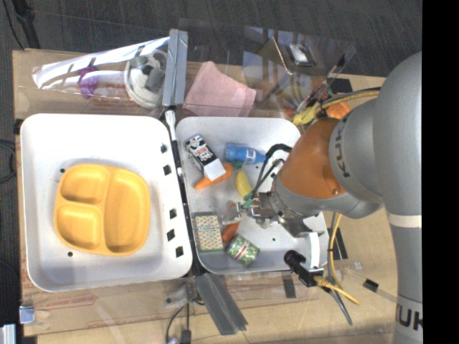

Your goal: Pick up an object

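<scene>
My gripper [246, 206] hangs low in the right bin [281, 127], near its middle, at the end of the grey and orange arm. Just above it lies a yellow banana [244, 183]. An orange carrot [210, 180] and a black and white carton [201, 154] lie further up and to the left. Near the far wall a blue bottle [242, 153] rests on its side. Below the gripper are a small red piece [230, 231], a patterned box [208, 233] and a green can [242, 250]. I see nothing held by the gripper.
The left bin [43, 264] holds a yellow divided plate [104, 208]. Behind the bins lie a pink cloth [219, 90] and a clear plastic bag [107, 74]. The arm covers the right bin's right side.
</scene>
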Robot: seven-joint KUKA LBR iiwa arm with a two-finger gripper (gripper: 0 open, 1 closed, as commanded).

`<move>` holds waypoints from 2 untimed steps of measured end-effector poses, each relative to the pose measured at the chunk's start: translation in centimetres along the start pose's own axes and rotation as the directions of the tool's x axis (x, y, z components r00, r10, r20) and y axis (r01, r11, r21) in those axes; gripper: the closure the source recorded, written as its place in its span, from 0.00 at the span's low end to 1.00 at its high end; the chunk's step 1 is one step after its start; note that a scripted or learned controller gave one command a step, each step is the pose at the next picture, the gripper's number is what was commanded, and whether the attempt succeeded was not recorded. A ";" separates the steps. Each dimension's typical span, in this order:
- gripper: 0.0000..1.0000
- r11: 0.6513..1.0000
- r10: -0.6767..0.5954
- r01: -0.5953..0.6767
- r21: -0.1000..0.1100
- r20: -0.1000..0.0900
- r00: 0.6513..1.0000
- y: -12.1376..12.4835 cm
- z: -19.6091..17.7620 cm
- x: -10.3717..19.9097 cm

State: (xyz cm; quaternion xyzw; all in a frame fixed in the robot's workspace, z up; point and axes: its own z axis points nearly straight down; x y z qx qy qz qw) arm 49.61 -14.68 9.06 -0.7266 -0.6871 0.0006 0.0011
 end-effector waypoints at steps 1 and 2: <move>1.00 1.000 -0.004 0.004 0.002 0.001 1.000 0.0 -0.9 0.0; 1.00 0.999 0.033 -0.033 0.001 0.000 0.999 0.9 -10.0 5.9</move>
